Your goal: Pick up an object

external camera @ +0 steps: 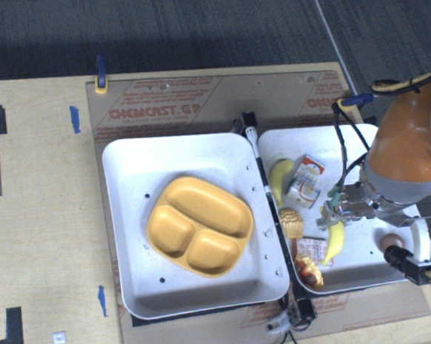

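Gripper right above the banana

The gripper hangs low in the right bin, at the right of the frame; I cannot tell how it is set. The banana lies just under it, toward the bottom of the frame. The banana's long way runs up and down. A small carton sits up and left, near a yellow ball.
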Robot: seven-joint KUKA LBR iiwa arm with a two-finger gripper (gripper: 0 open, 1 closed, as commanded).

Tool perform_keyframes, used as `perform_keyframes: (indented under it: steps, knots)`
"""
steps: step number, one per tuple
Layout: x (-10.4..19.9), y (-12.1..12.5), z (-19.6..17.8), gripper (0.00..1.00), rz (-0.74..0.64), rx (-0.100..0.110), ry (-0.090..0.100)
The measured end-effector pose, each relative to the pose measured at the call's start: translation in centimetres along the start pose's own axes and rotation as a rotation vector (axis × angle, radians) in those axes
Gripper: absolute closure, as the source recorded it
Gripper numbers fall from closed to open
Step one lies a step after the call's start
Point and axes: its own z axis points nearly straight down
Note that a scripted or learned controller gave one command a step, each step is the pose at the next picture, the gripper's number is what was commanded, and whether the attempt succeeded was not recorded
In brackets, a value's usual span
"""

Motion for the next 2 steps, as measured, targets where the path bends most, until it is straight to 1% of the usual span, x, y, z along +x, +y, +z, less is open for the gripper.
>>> perform_keyframes:
  steps: [2]
  knots:
    - [0.0,0.4,-2.1,1.0,-0.001,-0.01,-0.002]
